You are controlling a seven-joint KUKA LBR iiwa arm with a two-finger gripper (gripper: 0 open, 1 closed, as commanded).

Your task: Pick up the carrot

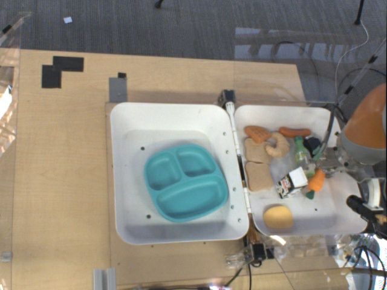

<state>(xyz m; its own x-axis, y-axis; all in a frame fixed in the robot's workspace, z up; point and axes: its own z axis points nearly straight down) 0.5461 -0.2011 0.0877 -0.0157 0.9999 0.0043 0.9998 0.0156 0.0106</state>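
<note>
The carrot [316,180] is a small orange piece with a green tip, lying in the right bin [338,213] near its middle right. It rests next to a black-and-white packet [292,182]. My gripper [325,161] hangs just above and to the right of the carrot, with the grey wrist and orange band [367,123] behind it at the right edge. The view does not make clear whether the gripper touches the carrot.
The right bin also holds an orange pastry [258,133], a sausage [294,132], a beige ring [277,145], bread slices [259,165], a green item [300,151] and a yellow lump [279,217]. A teal divided plate [185,182] sits in the left bin [130,162].
</note>
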